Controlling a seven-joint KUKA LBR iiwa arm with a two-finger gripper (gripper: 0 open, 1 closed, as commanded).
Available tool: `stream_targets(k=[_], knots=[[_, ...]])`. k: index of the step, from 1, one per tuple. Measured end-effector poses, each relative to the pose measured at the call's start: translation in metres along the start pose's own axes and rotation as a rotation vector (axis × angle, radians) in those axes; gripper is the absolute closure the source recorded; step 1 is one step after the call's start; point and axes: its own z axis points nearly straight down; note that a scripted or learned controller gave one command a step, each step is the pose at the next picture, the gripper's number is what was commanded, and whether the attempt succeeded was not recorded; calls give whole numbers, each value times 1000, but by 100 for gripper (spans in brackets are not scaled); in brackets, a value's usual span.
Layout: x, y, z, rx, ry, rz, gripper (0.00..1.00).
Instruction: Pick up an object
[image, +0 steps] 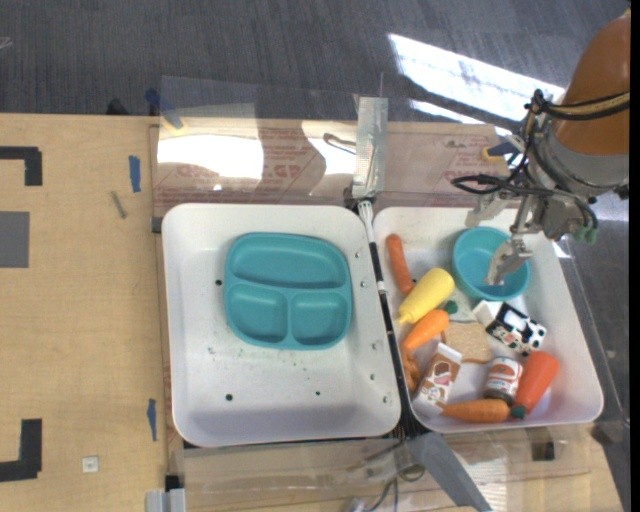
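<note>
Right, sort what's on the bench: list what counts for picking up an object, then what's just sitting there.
For the job:
gripper over the blue bowl
yellow bottle
carrot
black-and-white toy
small jar
right bin that holds them

Lying about:
teal divided plate
left bin
clear panels behind the bins

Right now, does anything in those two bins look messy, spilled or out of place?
Nothing looks spilled or broken. The right bin is just a jumble: toy carrots, a yellow piece and small cartons lie piled against each other. The teal divided plate sits flat in the left bin.
</note>
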Motion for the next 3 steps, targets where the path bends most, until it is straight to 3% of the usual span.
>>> stream_targets(k=[1, 2, 3], knots=[[-9, -7, 76, -2, 12, 67, 0], [15, -6, 162, 2, -16, -9, 0], [-64, -61, 100, 2, -8, 108, 0]])
